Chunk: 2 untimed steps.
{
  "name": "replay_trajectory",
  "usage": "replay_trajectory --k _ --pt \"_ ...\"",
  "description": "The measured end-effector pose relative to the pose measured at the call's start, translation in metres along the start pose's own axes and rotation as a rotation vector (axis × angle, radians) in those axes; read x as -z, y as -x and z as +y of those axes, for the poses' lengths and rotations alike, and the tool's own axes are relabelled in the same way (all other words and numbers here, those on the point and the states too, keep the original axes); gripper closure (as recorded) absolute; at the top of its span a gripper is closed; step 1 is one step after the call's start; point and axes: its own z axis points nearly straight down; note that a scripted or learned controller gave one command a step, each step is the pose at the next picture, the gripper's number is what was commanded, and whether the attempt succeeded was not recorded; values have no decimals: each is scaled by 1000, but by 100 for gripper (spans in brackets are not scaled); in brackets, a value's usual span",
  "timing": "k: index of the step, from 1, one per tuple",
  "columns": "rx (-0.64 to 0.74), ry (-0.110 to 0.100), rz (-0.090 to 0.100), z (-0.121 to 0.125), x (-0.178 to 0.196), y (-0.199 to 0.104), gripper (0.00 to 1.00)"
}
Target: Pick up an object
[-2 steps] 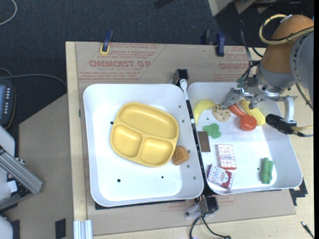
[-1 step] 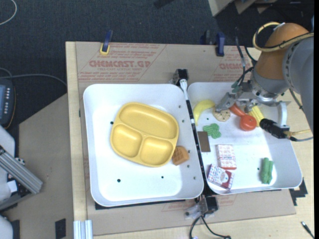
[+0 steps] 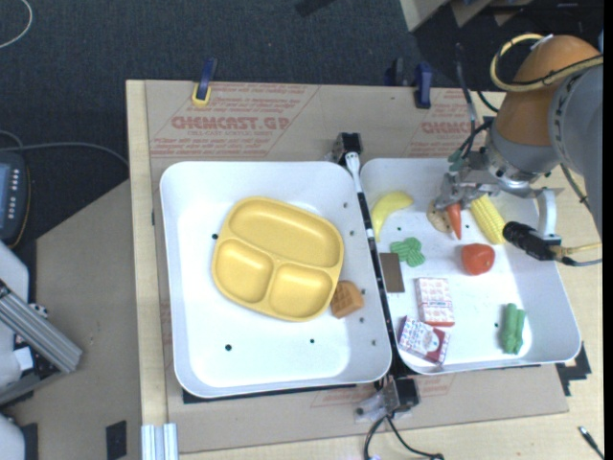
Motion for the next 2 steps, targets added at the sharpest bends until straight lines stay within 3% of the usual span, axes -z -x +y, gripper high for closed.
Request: replay_trajectory --k 2 --pt "-2 -3 -2 -6 98 -8 100"
